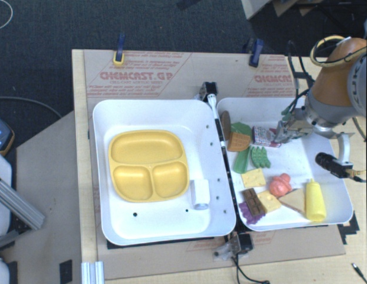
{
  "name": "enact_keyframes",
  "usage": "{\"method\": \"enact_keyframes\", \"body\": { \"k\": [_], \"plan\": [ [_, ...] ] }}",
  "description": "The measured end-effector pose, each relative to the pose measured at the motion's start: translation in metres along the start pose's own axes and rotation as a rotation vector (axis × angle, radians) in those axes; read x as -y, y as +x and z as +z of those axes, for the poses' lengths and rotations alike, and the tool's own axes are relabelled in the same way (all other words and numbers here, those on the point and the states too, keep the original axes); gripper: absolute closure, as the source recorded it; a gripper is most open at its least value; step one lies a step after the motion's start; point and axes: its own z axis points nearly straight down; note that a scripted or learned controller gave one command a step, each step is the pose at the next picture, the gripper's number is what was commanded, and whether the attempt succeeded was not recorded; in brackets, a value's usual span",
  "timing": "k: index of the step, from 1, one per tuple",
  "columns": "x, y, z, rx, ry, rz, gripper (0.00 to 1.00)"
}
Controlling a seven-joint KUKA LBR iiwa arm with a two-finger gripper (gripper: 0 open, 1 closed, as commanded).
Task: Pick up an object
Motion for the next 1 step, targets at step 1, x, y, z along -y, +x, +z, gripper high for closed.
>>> {"method": "enact_keyframes", "body": {
  "k": [1],
  "plan": [
    [-0.0008, 0.0056, -0.0628, 0.002, 0.005, -0.001, 1.00]
  ]
}}
